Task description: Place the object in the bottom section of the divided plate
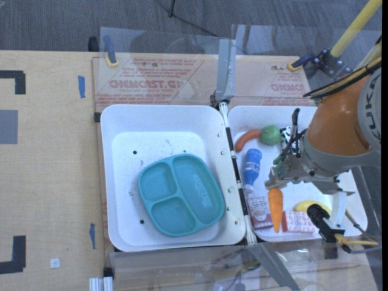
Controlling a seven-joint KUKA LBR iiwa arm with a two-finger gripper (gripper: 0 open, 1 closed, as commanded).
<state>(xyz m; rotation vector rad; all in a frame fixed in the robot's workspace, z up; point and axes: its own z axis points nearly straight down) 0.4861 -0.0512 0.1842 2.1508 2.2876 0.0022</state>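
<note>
Nothing sits yet in the divided plate (180, 193) in the left bin; the hand (280, 177) hangs above the carrot (276, 207), its grip state unclear.

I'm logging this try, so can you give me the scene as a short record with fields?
plate: teal divided plate, left bin
right bin contents: carrot, blue bottle, red sausage, green item, banana
tool: above the carrot's top end
plate sections: nothing in them
</note>
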